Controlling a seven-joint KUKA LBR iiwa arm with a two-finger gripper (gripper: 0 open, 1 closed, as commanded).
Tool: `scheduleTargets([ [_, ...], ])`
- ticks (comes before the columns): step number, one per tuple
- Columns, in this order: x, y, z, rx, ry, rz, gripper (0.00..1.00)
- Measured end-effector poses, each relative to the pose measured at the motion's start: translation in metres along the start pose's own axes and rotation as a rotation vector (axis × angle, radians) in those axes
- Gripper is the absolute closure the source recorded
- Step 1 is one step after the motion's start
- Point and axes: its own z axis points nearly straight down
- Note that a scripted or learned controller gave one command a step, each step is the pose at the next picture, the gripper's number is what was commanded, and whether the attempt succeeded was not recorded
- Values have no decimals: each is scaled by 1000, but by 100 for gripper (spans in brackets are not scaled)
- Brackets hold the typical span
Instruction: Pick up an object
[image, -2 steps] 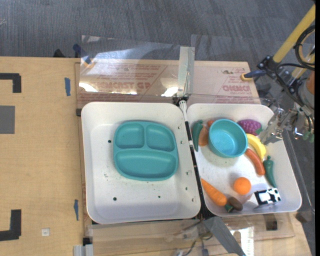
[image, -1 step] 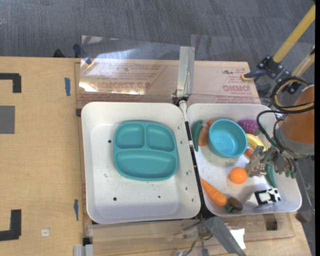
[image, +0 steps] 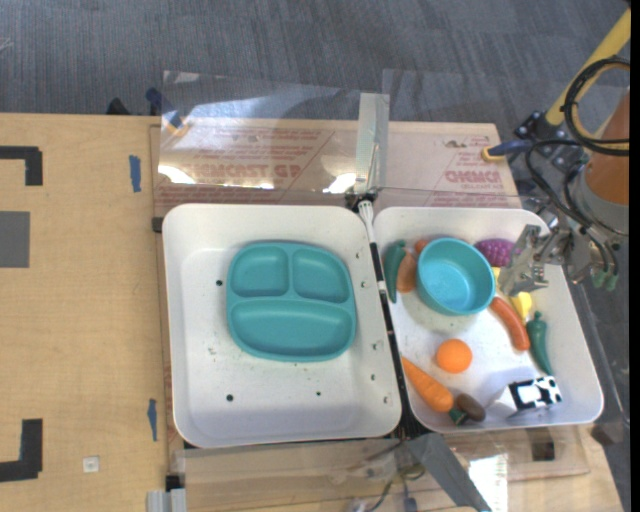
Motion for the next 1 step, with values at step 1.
scheduleTargets([
  [1, 82, -17, 108, 0, 25, 25, 100],
])
